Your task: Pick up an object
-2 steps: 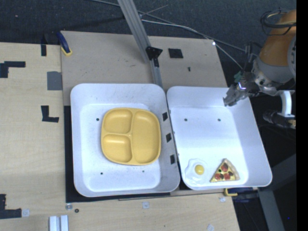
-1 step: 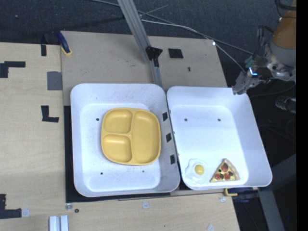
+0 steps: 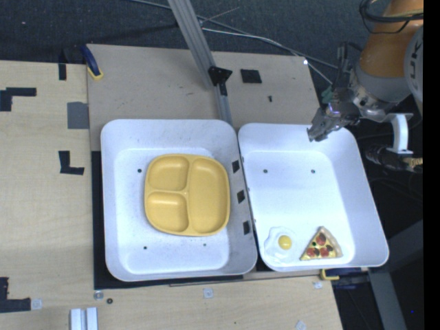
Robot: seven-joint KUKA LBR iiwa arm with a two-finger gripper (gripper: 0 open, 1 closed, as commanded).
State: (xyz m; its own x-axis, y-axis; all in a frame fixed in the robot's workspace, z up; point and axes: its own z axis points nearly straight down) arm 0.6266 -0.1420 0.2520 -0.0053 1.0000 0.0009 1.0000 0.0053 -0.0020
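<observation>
Nearest the camera, at the front edge of the right bin (image 3: 364, 205), lie two small flat toys side by side: a fried egg (image 3: 280, 243), white with a yellow yolk, and just to its right a pizza slice (image 3: 322, 245), a tan wedge dotted with red and green toppings. They sit close together, nearly touching, against the bin's front wall.

In the left bin (image 3: 117, 184) rests a yellow divided plate (image 3: 187, 194) with three compartments, lying flat near the bin's middle.

Farther back, the arm (image 3: 388, 53) comes in from the upper right, its orange band showing above the grey wrist. It slants down and leftward, so that the gripper (image 3: 319, 132) hangs over the back right corner of the right bin, well apart from the egg and the pizza slice. Nothing shows between its tips; at this angle the dark tips blur together, and whether they are spread or closed cannot be told.
</observation>
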